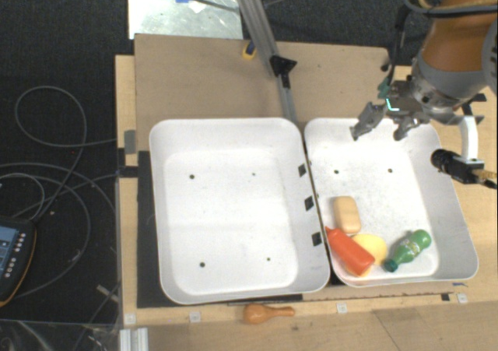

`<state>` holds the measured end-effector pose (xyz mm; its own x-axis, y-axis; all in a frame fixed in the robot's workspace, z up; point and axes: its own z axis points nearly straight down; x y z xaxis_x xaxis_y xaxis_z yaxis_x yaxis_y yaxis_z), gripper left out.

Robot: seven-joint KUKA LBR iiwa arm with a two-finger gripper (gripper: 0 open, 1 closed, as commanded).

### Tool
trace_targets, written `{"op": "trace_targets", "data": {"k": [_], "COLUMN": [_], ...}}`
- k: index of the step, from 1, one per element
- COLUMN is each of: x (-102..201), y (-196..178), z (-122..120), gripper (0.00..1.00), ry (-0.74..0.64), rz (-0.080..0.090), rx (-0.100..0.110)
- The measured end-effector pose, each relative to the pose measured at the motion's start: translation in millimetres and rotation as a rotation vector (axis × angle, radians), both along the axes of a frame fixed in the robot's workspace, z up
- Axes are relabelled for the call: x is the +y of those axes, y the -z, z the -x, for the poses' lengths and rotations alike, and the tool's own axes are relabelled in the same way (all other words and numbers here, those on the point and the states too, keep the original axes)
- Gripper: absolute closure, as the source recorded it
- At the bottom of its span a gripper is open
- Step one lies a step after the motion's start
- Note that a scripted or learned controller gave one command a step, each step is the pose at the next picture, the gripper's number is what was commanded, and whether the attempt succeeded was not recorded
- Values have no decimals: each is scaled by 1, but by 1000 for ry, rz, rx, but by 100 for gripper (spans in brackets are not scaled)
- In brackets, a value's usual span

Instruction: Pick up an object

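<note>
The pincer hangs released, fingers spread and holding nothing, over the far edge of the right bin. At that bin's near end lie a tan bread roll, an orange carrot, a yellow lemon and a green bottle; no label is legible. The left bin sits beside it on the desk.

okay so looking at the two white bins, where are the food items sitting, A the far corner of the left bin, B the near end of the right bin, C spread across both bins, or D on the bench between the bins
B: the bread roll, carrot, lemon and green bottle all cluster at the near end of the right bin.
</note>
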<state>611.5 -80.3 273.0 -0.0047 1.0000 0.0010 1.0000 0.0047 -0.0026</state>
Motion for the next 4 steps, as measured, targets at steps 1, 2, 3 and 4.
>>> {"op": "trace_targets", "data": {"k": [1,2,3,4], "x": [0,-4,-4,0], "y": [-2,40,83,139], "z": [-1,2,-2,-11], "gripper": [0,0,0,0], "ry": [1,5,4,2], "rz": [1,1,1,0], "rx": [-4,0,0,1]}}
